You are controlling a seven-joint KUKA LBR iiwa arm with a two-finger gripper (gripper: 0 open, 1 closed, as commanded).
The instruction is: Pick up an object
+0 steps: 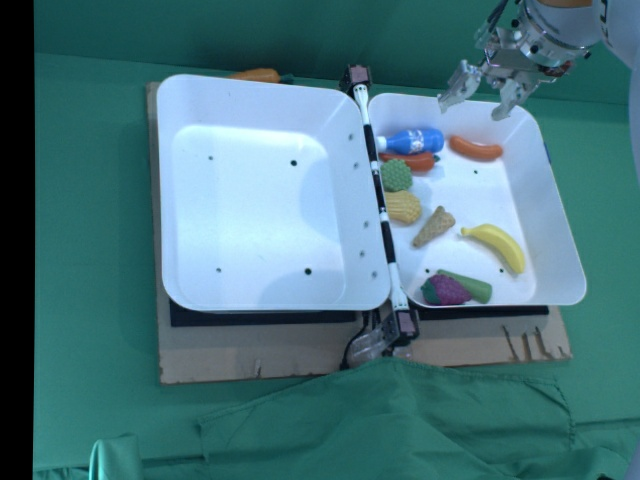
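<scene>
**Sausage Just Below the Open Gripper, Lying Crosswise**

Starting far left of the gripper [484, 90]: the left bin [175, 183], well off from the fingers. Nothing there for this pick.

Moving across to the right bin [555, 228], where the toys sit. Below and left of the gripper, a blue bottle [411, 141] resting against a red pepper [415, 161], both hard by the divider rail [375, 183]. Further down from those, a green bumpy fruit [396, 175], a yellow corn piece [403, 207] and an ice-cream cone [433, 226].

Now the key spot. Hovering over the bin's far rim with fingers spread apart and nothing between them. Almost straight beneath, a shade toward the near side: the orange sausage [475, 148], nearest toy by a clear margin. Long axis running left to right across the view, tipped slightly down at the right end. Likely best taken across its narrow middle, so probably calling for a short drop and perhaps a wrist turn to straddle it.

Well below the gripper, toward the near rim: a banana [496, 246], plus purple grapes [445, 290] touching a green cucumber [466, 285]. Reachable, but a longer trip.
</scene>
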